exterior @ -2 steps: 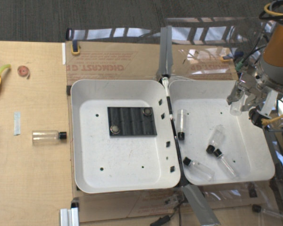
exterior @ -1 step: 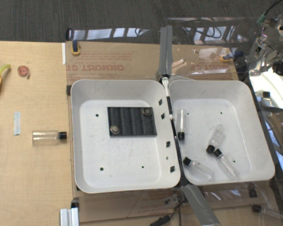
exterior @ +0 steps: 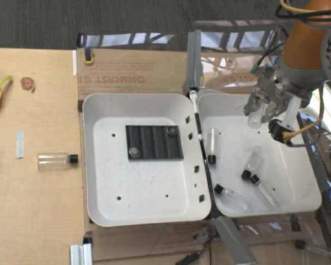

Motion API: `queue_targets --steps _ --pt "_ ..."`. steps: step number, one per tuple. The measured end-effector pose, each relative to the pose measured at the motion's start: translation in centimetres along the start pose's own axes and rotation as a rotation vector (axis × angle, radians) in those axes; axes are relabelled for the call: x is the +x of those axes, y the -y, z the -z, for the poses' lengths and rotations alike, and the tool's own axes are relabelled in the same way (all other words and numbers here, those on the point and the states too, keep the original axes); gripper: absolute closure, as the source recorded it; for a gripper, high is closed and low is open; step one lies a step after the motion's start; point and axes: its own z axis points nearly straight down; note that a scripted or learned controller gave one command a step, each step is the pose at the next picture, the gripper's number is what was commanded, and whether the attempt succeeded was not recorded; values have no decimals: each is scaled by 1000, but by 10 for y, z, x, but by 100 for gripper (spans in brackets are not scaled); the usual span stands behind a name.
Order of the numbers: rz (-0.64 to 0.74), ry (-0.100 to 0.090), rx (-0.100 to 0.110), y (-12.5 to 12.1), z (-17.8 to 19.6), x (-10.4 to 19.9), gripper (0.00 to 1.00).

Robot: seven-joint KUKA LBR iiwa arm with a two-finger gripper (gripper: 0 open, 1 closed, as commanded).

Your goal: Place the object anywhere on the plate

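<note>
I see a clear vial (exterior: 256, 116) upright between my gripper (exterior: 259, 112) fingers. It hangs over the right bin's (exterior: 298, 203) far side. The black plate (exterior: 154, 142) sits well left.

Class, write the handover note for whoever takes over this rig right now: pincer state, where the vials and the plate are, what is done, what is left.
Pincer: hovering over the upper part of the right bin; whether it grips anything cannot be told from the camera view.
Dark plate: lies in the left bin, with two small round fittings on it, no vial.
Clear black-capped vials: one beside the divider, three more lower in the right bin. One lies on the wooden bench outside.
Done: nothing placed.
Left: pick a vial, carry it left, set it on the plate.
</note>
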Motion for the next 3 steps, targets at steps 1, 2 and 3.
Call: queue_targets --steps 1,2,3 --pt "-44 0 -3 -83 50 -15 100" --pt "150 -1 -1 -39 -56 -46 100" --pt "262 0 -4 -115 172 -82 100"
